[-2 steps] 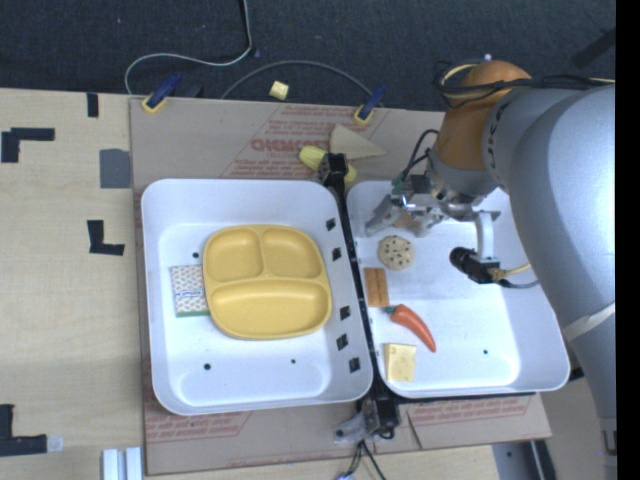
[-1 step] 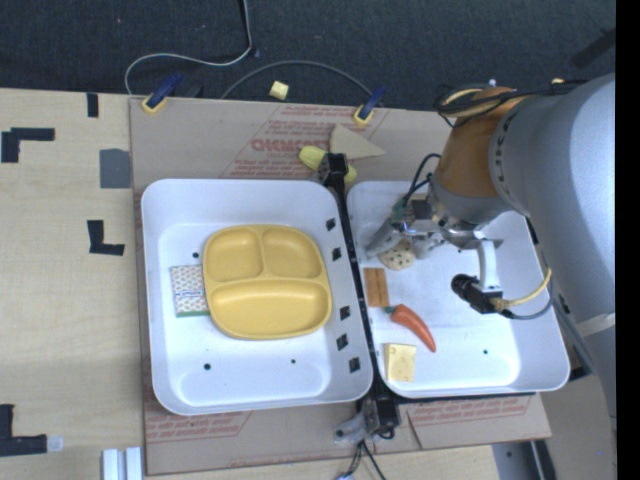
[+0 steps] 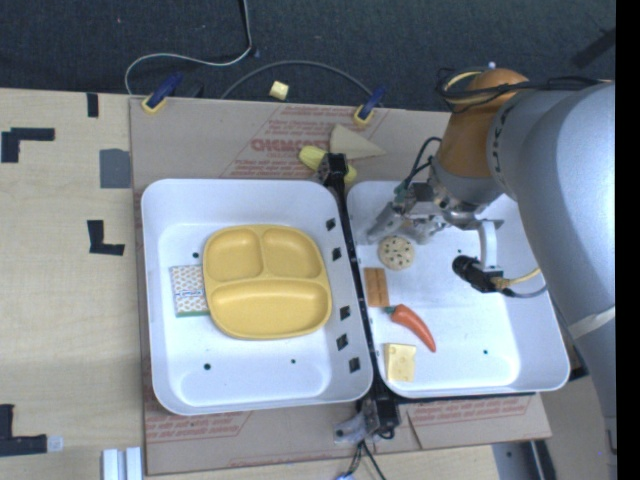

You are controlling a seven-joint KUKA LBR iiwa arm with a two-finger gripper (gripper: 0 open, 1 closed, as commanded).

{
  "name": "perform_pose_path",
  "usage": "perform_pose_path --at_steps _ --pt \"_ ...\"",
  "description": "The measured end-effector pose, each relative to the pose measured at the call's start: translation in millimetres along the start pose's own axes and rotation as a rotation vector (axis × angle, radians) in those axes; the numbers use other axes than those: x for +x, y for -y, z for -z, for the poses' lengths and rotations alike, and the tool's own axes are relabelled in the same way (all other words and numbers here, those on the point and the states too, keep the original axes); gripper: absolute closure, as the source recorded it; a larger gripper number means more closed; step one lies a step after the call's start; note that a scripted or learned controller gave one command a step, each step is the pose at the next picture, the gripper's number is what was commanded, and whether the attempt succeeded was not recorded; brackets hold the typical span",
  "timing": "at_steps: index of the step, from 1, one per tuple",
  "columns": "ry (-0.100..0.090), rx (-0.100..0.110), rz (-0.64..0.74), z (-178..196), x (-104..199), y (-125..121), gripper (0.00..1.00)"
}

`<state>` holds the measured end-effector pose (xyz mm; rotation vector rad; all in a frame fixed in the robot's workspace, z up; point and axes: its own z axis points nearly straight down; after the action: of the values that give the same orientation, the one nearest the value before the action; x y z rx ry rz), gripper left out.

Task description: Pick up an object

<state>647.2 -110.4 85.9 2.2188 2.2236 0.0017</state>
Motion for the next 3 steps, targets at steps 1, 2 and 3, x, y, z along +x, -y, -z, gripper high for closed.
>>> perform_pose_path --at_steps 1,2,3 --pt "-0.001 -0.001 0.0 0 -8 -5 0.0" --pt "-0.003 0.008 0.0 -1 -16 -21 0.0" --pt "0.003 -0.003 -0.001 1 8 23 0.0"
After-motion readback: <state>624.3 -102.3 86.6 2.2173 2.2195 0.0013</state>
